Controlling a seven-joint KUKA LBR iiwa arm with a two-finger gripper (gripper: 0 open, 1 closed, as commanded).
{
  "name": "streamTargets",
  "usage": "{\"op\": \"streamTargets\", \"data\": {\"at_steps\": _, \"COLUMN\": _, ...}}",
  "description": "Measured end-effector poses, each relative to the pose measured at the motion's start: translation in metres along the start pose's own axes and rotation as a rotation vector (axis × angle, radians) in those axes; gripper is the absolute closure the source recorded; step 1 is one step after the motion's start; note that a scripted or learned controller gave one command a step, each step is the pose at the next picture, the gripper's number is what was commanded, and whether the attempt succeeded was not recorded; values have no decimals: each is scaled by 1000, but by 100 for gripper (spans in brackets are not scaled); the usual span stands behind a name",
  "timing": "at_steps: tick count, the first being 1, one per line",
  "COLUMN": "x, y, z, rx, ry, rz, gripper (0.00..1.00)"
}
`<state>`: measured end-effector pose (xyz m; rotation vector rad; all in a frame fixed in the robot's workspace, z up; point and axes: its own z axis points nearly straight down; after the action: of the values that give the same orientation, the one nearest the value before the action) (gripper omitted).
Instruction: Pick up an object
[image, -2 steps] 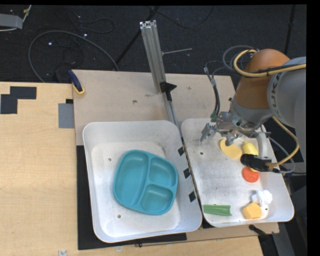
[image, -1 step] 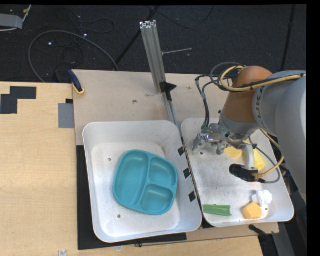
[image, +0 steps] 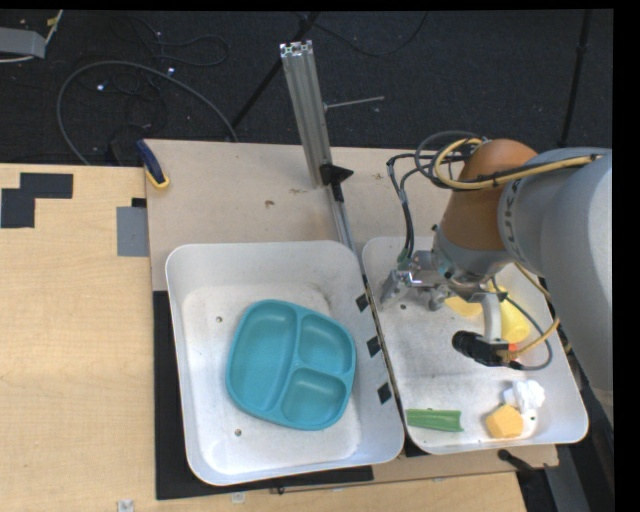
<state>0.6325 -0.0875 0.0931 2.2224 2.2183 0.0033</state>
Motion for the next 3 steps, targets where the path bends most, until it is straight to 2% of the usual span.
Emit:
{"op": "streamTargets", "data": {"at_steps": 1, "x": 1, "y": 1, "z": -10, "rx": -4, "ry": 3, "rz": 3, "gripper": 100}}
{"op": "streamTargets", "data": {"at_steps": 2, "x": 5, "y": 3, "z": -54, "rx": 2, "ry": 0, "rz": -3, "gripper": 100}}
{"op": "streamTargets", "data": {"at_steps": 3, "x": -5, "y": 2, "z": -104, "rx": 1, "ry": -1, "rz": -1, "gripper": 100}}
